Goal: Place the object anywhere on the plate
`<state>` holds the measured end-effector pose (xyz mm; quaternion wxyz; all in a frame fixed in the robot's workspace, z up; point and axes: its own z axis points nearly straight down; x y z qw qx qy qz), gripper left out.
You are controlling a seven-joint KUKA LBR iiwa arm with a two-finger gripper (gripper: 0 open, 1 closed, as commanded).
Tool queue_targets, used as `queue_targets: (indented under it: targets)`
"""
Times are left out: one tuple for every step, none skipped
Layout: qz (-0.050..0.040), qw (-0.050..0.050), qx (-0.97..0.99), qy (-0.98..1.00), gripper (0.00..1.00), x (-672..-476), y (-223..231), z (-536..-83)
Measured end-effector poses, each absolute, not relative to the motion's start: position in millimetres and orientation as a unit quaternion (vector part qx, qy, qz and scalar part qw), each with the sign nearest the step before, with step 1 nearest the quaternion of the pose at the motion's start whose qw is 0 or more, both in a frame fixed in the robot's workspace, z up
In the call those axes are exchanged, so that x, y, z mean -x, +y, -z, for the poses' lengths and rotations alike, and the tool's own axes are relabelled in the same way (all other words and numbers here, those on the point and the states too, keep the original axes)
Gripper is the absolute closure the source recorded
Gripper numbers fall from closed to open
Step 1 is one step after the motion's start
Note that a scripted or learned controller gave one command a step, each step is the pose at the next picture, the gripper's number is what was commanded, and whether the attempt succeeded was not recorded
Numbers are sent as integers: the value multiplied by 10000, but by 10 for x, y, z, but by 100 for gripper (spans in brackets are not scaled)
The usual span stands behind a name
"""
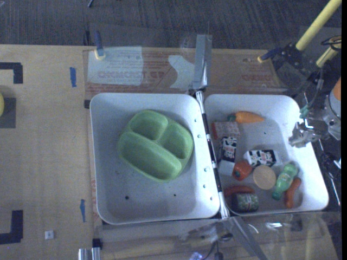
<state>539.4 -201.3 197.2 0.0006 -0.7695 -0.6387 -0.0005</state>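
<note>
A green divided plate lies in the left white bin, with nothing on it. The right white bin holds several toy foods: an orange carrot, two cow-patterned cartons, a red pepper, a tan round disc and a green bottle. My gripper hangs over the right rim of the right bin, above and apart from the foods. It is small and partly blurred, and I see nothing in it.
A red-and-white packet, a red sausage, a dark green can and an orange stick also lie in the right bin. A metal divider runs between the bins. Yellow poles stand at the far right.
</note>
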Motion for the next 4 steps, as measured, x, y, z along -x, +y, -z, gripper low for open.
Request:
queue_targets:
  targets:
    - [4,6,7695,-6386,0,-5394,-2013,-1972]
    - [-3,-10,8122,-5834,0,-4854,-2148,-3630]
    - [-6,-6,9468,-3219,0,-4839,-2139,-4347]
    - [-8,-4,9467,-3220,0,-4839,-2137,-4347]
